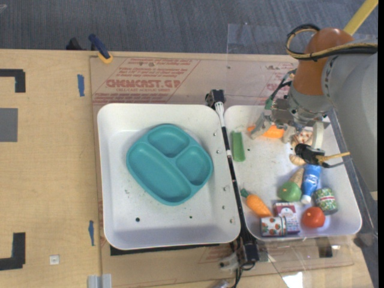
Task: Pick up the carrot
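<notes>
The arm (327,71) stood over the far part of the right bin (354,224), well apart from the carrot (258,205), which lay at that bin's near-left side; how far the fingers were opened could not be told. A good approach would travel near and left, then descend across the carrot's body. Clearance appeared tight: the bin wall on the left, a small box (279,224) just right, a green fruit (290,191) beyond.

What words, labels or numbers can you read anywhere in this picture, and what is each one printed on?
"CHEMCAST GP", in large red letters on the brown protective paper sheet behind the bins.
Smaller red lines above and below it: too blurred to read.
Faint red print on the same paper at upper right: unreadable.
Small red and white printed cartons in the right white bin: print too small to read.
</notes>
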Motion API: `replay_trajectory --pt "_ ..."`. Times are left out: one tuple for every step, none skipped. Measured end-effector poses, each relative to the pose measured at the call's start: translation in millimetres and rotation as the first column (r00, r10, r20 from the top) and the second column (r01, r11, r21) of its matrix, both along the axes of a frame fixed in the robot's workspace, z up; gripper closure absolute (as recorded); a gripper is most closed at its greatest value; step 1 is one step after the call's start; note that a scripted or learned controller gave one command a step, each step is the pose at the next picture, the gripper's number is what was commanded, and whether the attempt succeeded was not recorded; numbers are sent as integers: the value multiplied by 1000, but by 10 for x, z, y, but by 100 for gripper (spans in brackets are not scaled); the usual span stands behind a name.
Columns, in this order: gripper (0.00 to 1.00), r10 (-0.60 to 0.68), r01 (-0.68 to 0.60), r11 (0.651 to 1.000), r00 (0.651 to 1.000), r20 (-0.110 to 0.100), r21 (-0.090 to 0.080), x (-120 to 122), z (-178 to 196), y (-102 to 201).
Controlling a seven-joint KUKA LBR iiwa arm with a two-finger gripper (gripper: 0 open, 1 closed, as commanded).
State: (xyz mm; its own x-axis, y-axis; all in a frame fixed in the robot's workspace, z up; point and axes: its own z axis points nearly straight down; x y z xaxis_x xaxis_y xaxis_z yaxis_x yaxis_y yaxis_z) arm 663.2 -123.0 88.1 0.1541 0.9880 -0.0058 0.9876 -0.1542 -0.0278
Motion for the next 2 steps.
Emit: replay_trajectory --pt "100 2 -2 1000 1000 -19 -10 -42 90 -59" --pt "0 3 -3 1000 1000 -19 -11 -39 88 -54"
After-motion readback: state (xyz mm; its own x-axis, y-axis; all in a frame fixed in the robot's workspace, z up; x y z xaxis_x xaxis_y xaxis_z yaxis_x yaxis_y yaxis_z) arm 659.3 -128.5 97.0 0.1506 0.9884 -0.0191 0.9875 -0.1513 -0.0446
